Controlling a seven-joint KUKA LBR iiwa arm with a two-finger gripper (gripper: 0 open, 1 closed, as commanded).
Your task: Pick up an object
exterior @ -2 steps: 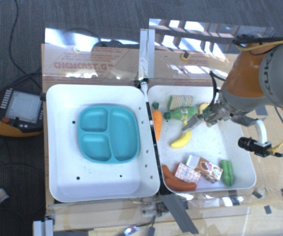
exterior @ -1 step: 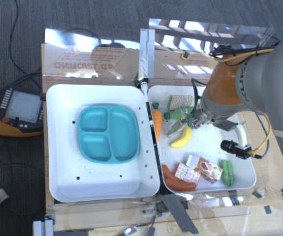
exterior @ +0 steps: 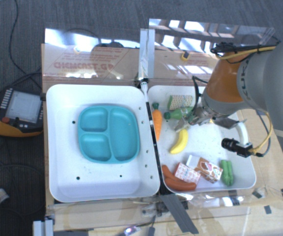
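1. The hand [exterior: 193, 118] hovers right of centre, low over the right bin [exterior: 244, 181]; whether it grips anything, I cannot tell.
2. The banana [exterior: 179, 141] lies just below it (probably light, rigid, smooth plastic); grasp across its middle.

Dark grey carpet [exterior: 82, 6] surrounds the bench, with a cable [exterior: 14, 21] trailing across it.
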